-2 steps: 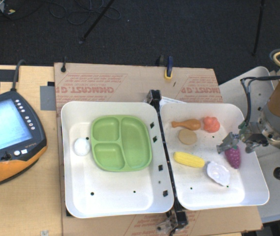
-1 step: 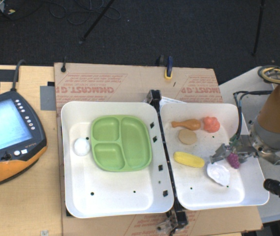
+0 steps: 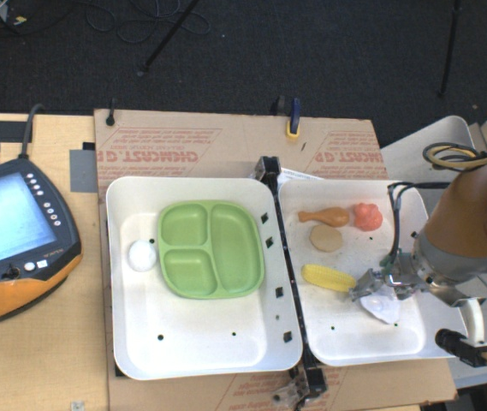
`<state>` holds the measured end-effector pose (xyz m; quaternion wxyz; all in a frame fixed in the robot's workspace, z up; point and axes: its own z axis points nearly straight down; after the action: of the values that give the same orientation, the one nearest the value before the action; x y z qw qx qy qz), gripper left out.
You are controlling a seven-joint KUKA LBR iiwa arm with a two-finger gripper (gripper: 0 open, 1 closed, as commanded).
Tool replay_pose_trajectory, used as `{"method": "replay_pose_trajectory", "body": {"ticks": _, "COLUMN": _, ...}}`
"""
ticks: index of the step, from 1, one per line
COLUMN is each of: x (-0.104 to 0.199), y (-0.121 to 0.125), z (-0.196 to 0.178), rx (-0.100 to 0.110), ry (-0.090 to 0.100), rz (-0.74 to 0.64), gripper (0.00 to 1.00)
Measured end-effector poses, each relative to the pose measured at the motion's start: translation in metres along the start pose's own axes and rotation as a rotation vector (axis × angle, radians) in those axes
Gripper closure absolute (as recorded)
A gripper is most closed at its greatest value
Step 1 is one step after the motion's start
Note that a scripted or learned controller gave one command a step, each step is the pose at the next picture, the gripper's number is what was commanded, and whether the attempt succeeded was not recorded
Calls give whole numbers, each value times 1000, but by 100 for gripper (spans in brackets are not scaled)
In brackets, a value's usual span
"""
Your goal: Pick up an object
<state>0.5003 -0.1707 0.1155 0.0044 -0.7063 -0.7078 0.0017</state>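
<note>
1. The arm point(image 3: 461, 229) is reaching in from the right, over the right bin point(image 3: 329, 349), with its orange band showing above the wrist.
2. The end effector point(image 3: 378, 284) is sitting low in that bin, just right of a yellow corn cob point(image 3: 327, 277) and just above a crumpled white object point(image 3: 382, 306).
3. It is too small and cluttered to tell whether its parts are standing apart or together, and nothing is visibly lying between them.
4. The corn cob is lying slantwise near the middle of the right bin, its right end close to the end effector.
5. Above it, a beige round piece point(image 3: 326, 239) is resting, with an orange drumstick-shaped toy point(image 3: 324, 217) and a red toy point(image 3: 367, 216) lying side by side near the far wall.
6. In the left bin point(image 3: 140, 332), a green divided plate point(image 3: 209, 249) is lying flat, and a white ball point(image 3: 142, 254) is sitting just beside its left edge.
7. A control pendant point(image 3: 16, 229) with a lit screen is resting on the counter point(image 3: 63, 358), well apart to the left of both bins.
</note>
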Motion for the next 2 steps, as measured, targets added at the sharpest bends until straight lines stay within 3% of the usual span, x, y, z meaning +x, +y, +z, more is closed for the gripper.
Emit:
{"method": "replay_pose_trajectory", "body": {"ticks": 1, "x": 2, "y": 1, "z": 29, "rx": -7, "ry": -3, "rz": -1, "gripper": 0}}
{"method": "replay_pose_trajectory", "body": {"ticks": 2, "x": 0, "y": 3, "z": 14, "rx": -14, "ry": -4, "rz": 6, "gripper": 100}}
